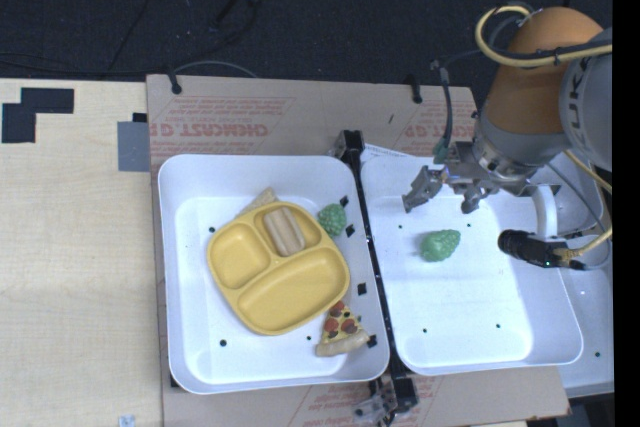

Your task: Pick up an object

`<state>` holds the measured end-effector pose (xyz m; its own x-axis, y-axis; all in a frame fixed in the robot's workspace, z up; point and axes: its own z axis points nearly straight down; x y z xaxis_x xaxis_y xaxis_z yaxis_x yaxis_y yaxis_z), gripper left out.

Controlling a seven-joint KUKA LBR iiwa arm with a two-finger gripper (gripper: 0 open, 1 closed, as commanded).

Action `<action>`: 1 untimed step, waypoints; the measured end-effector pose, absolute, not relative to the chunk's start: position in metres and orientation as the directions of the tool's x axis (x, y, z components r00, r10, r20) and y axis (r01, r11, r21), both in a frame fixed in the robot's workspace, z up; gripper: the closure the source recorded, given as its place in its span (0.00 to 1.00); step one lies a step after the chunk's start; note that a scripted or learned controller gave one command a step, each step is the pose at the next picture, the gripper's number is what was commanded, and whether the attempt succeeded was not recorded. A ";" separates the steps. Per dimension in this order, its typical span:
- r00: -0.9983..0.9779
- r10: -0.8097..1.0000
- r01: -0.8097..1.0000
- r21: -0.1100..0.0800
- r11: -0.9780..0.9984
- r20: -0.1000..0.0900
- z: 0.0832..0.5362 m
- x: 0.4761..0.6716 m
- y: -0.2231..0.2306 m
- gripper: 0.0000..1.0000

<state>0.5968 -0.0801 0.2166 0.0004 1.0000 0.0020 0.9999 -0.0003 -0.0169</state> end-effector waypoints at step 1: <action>-0.001 1.000 1.000 -0.004 0.001 0.001 0.224 0.599 -0.080 0.00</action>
